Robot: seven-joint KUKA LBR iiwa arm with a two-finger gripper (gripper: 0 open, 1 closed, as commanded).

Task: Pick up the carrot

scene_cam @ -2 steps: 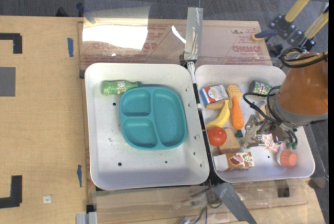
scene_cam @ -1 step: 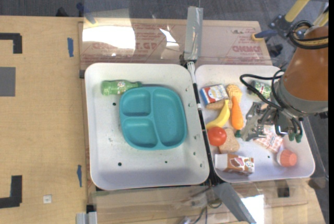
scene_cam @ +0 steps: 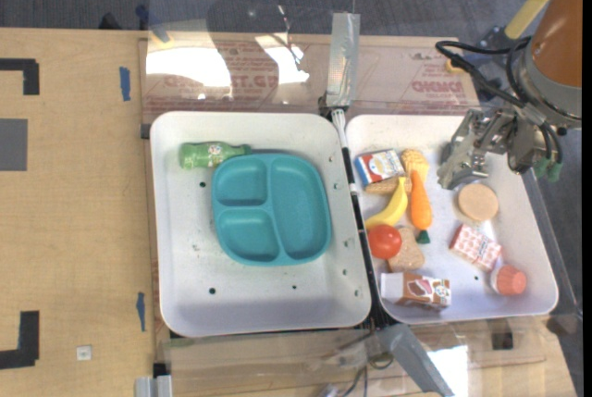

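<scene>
Approach, carrot (scene_cam: 421, 199) not yet taken
Gripper (scene_cam: 467, 166) hangs right of it, nothing in it, opening unclear; next it should shift left and drop over the carrot

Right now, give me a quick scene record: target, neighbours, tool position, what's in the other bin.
target: orange plastic carrot, lying in the right white bin, left part, near the divider
neighbours: yellow toy banana on its left, red toy tomato below that, small milk carton above left
tool: grey two-finger tool above the right bin, right of the carrot, apart from it
held: nothing seen between the fingers
left bin: teal divided plate, green bottle
</scene>
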